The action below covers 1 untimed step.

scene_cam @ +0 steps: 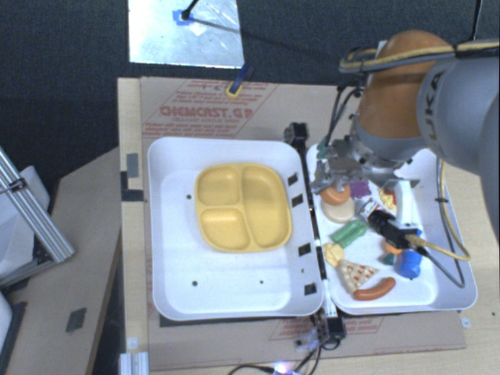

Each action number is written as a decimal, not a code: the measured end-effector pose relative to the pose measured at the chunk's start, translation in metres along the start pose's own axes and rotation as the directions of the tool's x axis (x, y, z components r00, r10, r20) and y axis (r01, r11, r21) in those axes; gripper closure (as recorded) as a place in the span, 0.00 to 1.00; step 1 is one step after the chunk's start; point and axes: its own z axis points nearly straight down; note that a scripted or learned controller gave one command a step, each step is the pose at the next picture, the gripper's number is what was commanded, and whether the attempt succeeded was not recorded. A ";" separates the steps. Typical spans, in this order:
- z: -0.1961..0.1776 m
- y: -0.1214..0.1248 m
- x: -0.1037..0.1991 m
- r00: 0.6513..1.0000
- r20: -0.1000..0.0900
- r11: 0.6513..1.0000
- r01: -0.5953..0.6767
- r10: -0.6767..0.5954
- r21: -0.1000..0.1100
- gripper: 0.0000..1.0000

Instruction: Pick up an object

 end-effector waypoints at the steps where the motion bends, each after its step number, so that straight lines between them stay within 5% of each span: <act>1: 0.011 -0.005 -0.010 1.000 0.001 1.000 -0.006 0.006 -0.001 1.00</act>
